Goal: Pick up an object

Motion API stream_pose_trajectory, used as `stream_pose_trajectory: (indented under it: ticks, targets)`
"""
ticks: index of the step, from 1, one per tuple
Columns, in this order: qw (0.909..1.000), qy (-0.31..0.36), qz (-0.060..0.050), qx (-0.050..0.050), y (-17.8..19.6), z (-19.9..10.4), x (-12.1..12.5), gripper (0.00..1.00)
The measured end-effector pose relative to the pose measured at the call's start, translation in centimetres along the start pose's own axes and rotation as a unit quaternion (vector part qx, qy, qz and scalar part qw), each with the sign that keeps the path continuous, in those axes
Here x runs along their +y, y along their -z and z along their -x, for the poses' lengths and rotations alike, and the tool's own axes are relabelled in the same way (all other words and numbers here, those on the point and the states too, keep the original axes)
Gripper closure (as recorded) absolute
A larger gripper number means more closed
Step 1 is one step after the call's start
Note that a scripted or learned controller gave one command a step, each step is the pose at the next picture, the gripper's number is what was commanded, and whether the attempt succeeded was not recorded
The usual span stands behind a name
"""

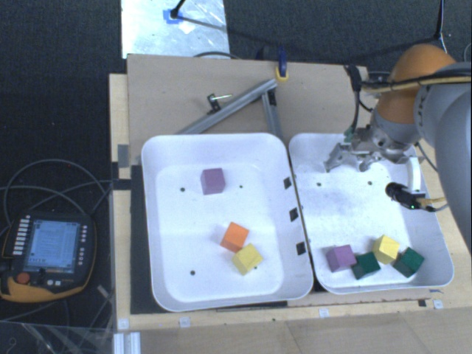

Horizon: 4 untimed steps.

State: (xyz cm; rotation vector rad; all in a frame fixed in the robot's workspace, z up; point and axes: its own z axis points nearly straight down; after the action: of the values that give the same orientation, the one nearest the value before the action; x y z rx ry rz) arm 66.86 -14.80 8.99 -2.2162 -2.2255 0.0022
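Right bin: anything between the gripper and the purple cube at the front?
No. In the camera view, bare white bin floor separates the gripper from the purple cube.

Even, fairly bright light is falling from above, and the two white bins (221,153) are glowing almost blown out, their rims losing detail. Shadows are staying soft and short: the orange cube (234,236) and the yellow cube (247,258) are casting faint grey smudges on the bin floor. A silvery sheet (158,17) at the top is throwing back patchy glare. The dark floor around the worktop (317,94) is looking grainy. The whole picture is reading slightly soft, and the arm (442,113) at the right is looking blurred.
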Motion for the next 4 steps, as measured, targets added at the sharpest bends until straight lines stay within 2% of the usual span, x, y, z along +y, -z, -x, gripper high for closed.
stream_pose_trajectory:
  ticks: [1, 3, 4]
  targets:
    - [1.0000, 0.001, 0.004, 0.000, 1.5, 0.0, 0.2, 1.00]
    - [1.0000, 0.000, 0.005, -0.001, 11.7, 0.6, 0.8, 1.00]
    - [1.0000, 0.003, 0.003, 0.001, 13.1, -4.2, 0.4, 1.00]
